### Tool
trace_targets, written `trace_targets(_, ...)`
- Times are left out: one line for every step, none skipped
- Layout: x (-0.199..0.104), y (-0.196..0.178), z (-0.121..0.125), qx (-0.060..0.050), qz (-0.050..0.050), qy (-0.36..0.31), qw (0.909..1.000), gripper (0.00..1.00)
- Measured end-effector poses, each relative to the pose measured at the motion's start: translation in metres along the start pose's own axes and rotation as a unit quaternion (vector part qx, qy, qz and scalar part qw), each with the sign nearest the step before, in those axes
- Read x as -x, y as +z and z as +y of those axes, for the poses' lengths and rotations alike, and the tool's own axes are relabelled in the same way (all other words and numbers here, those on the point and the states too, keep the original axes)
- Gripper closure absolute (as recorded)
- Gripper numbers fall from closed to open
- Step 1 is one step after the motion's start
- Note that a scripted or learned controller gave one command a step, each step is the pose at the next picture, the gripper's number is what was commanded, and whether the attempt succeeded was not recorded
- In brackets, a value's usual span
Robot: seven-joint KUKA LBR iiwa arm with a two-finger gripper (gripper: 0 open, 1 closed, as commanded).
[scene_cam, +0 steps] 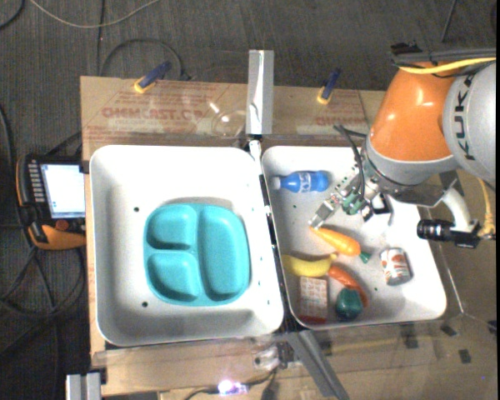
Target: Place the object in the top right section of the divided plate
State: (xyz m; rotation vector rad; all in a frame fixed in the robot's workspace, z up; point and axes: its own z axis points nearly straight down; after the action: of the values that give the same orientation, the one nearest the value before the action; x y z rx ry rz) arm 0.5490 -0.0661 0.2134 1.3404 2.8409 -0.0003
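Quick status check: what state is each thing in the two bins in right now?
Plate: flat in left bin, sections bare.
Bottle: lying on its side, right bin.
Carrot: lying loose below the pincer.
Banana: lying flat.
Can: tipped on its side.
Arm: over right bin.

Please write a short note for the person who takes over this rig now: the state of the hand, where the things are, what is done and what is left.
Hand: low in the right bin, above the orange carrot; nothing visible between its fingers, and I cannot tell if they are open.
Things: the teal divided plate lies in the left bin with nothing in its sections. In the right bin lie a blue bottle, the carrot, a banana, a small can and a green object.
Done: no object is on the plate.
Left: grasp an object, carry it to the plate's top right section, release.
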Motion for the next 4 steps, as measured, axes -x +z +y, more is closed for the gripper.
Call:
trace_targets(0.035,0.123,-0.106,0.003,-0.003,0.153,0.9882,1.0)
trace_targets(-0.002,-0.04,-0.067,0.001,-0.001,-0.064,0.9979,1.0)
trace_targets(-0.017,0.011,-0.067,0.0,0.0,-0.097,0.9953,1.0)
trace_targets(-0.017,0.016,-0.022,0.001,0.0,-0.111,0.9939,1.0)
